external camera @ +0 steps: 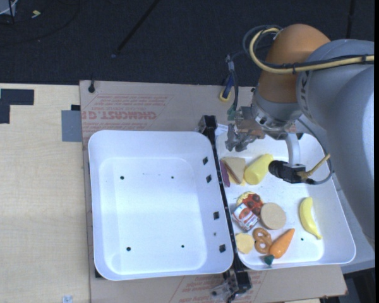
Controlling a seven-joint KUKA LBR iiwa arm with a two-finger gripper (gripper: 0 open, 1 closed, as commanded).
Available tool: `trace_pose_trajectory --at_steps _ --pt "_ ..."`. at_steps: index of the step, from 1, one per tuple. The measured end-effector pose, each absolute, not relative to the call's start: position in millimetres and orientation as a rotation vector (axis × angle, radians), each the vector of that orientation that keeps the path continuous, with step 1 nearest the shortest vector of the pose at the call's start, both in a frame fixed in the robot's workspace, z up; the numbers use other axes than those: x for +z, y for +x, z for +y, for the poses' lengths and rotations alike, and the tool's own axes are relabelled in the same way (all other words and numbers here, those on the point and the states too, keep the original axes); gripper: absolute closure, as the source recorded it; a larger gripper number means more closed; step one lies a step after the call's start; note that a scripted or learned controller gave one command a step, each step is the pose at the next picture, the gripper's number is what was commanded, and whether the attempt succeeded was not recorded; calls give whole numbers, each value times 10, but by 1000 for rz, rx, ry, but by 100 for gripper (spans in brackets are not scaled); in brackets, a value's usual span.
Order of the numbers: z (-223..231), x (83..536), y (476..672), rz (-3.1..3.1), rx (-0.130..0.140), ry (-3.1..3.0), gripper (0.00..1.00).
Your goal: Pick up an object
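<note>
While hovering above the right bin (341, 245), fingers (239, 141) grip nothing.

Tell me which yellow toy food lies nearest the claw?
The stubby yellow cylinder just below the claw; the banana lies farther off by the right wall.

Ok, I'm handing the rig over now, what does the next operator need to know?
Gripper: over the back left corner of the right bin, holding nothing that I can see.
In that bin: cheese wedge, yellow cylinder, can, round cracker, banana, pretzel, carrot.
Done: nothing lifted yet.
Left: grasp one item, likely the cheese wedge, and raise it.
</note>
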State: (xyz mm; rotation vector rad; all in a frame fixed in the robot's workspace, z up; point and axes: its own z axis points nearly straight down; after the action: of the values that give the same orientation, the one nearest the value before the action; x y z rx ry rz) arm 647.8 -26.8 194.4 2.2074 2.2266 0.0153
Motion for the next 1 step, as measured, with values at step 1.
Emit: trace_pose_trajectory --at_steps 1 --pt "629 1870 6432 2234 1 2215 100"
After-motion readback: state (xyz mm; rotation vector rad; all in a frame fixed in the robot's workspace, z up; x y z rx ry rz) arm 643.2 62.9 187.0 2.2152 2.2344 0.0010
